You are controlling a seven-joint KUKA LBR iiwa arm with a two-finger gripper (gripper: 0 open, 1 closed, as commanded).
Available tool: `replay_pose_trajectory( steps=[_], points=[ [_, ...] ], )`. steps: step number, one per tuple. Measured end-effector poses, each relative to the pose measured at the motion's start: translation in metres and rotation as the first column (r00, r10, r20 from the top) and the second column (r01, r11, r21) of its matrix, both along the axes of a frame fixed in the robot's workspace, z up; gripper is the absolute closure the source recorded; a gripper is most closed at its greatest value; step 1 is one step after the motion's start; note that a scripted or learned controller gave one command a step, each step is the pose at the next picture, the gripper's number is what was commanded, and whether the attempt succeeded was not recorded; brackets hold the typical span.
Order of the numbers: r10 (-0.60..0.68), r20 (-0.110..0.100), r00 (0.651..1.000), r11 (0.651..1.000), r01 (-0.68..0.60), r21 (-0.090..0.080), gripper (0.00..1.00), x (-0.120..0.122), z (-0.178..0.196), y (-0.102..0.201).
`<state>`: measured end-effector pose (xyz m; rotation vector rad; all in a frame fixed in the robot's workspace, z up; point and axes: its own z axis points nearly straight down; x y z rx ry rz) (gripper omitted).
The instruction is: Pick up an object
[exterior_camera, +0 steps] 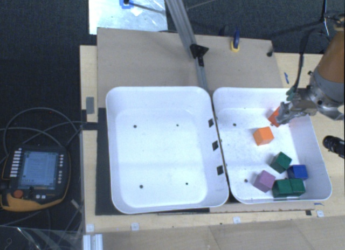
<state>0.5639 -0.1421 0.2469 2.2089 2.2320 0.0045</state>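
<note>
My gripper [281, 113] reaches in from the right over the upper right part of the right bin [237, 103]. A small red-orange block [274, 117] shows between its fingertips, and the fingers are shut on it. Just below it, an orange cube [263, 136] lies on the bin floor. Toward the bin's near right corner sit a dark green cube [280, 161], a blue cube [297, 172], a purple cube [264, 181] and a larger green block [288, 188].
The left bin [124, 103] stands beside the right one, with black clips along their shared wall. A grey pole [180, 14] slants across the back of the bench. A teach pendant [36, 178] lies on the floor at left.
</note>
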Motion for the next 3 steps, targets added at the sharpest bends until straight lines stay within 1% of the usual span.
replay_pose_trajectory(
  steps=[1,2,3],
  points=[
    [0.0,-0.001,1.0,1.0,0.0,0.0,1.0,0.022,-0.012,0.052],
    [0.001,0.001,1.0,1.0,-0.001,0.001,1.0,0.038,-0.003,0.107],
    [0.0,0.001,1.0,1.0,0.0,0.001,1.0,0.056,0.004,0.156]
  ],
)
